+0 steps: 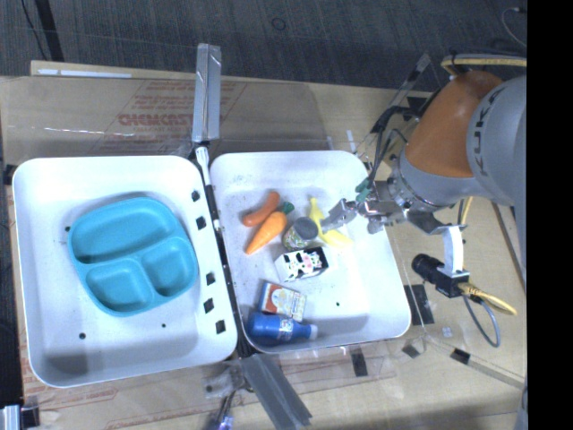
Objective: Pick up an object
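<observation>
The right bin (391, 287) holds two orange carrots (263, 220) lying side by side, a yellow toy (318, 213), a small round grey-topped jar (301, 232), a black-and-white cow-patterned piece (303, 263), a small printed packet (283, 300) and a blue bottle (279, 330) by the front wall. My gripper (345, 211) reaches in from the right and hangs low over the bin's right half, just right of the yellow toy and the jar. Nothing shows clearly held in it.
The left bin (36, 240) holds a blue divided plate (132, 253). A metal bar (206, 97) stands behind the divider between the bins. Bare white floor shows in the right bin's front right corner (358, 303).
</observation>
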Available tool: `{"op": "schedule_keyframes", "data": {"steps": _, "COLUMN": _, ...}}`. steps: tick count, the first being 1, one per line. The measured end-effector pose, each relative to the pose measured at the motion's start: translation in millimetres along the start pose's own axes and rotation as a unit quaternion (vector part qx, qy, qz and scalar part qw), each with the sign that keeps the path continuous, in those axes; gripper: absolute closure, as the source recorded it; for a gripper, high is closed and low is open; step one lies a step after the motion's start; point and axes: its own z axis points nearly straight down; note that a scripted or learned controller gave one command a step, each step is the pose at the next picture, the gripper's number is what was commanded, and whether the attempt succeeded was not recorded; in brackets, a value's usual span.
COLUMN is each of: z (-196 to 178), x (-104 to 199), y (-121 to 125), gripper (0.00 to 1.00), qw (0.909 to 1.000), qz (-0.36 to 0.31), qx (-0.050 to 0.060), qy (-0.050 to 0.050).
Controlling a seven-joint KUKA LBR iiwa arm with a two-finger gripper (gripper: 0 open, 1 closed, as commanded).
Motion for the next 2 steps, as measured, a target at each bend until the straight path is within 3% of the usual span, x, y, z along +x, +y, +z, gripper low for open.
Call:
{"op": "schedule_keyframes", "data": {"steps": 1, "z": 87.1, "x": -13.3, "y": 28.9, "gripper": 0.00, "qw": 0.9989, "qz": 0.047, "qx": -0.003, "qy": 0.000}}
{"op": "schedule_keyframes", "data": {"steps": 2, "z": 107.0, "x": -5.0, "y": 50.3, "gripper": 0.00, "qw": 0.9993, "qz": 0.038, "qx": -0.002, "qy": 0.000}}
